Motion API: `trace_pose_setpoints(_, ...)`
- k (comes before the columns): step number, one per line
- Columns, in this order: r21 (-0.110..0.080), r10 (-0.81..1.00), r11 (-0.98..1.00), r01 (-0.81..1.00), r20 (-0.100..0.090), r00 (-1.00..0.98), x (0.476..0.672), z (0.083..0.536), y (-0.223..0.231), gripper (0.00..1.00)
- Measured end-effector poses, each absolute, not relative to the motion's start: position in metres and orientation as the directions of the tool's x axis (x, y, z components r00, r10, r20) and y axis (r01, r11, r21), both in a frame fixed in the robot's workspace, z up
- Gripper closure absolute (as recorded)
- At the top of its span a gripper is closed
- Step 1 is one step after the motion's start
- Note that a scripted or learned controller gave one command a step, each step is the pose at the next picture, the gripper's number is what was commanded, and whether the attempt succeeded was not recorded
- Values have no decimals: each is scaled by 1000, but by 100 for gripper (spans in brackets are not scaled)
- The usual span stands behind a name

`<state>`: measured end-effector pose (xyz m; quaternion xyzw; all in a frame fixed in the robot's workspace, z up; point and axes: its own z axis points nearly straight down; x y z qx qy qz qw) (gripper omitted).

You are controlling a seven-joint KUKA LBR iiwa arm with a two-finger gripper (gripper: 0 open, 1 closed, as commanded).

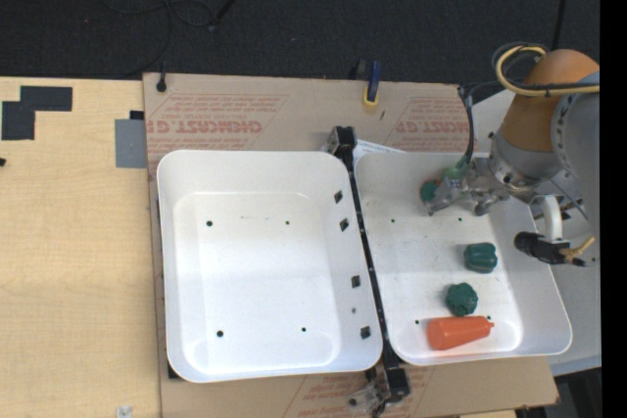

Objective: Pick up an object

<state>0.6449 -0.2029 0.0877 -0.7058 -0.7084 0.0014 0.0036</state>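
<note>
The right bin (549, 328) holds several objects. An orange carrot-shaped piece (458, 332) lies near its front edge. A dark green lump (461, 298) sits just behind it, and another dark green piece (480, 256) lies further back. A small teal-green object (429, 192) is in the back part of this bin, right at the tip of my gripper (448, 194). The gripper reaches in low from the right, under the grey wrist with the orange band (549, 83). Whether the teal object is touching the bin floor is unclear.
The left bin (176, 210) stands beside the right one, with a black divider strip (355, 240) between them. A blue clamp (371, 85) sits on the cardboard behind the bins. A black-and-white fitting (554, 245) hangs beside the wrist over the right bin's rim.
</note>
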Motion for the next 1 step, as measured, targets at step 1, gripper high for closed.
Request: trace_pose_setpoints(1,-6,1000,2,1000,2,-2,643,87,-212,0)
